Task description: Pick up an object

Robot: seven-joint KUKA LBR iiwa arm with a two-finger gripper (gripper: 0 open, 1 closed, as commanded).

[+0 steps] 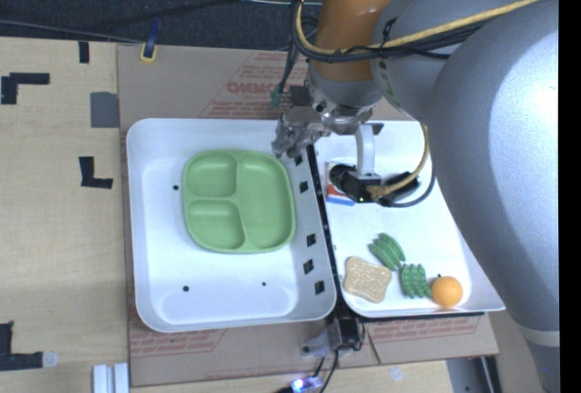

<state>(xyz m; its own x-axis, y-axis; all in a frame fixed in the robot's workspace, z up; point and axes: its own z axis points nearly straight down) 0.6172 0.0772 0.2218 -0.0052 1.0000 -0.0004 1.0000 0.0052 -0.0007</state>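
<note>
My gripper (292,142) hangs over the far end of the wall between the two bins, just past the far right corner of a green divided plate (238,201) that lies flat in the left bin (154,228). In the right bin (454,228), near its front, lie a tan square cracker (367,279), a green pea pod (388,249), a second small green vegetable (415,280) and an orange ball (447,290). I see nothing held under the gripper.
A small red and blue item (338,194) peeks out at the right bin's left side, partly hidden by the robot. The big grey arm covers the right bin's far and right parts. Brown cardboard (209,83) lies under both bins.
</note>
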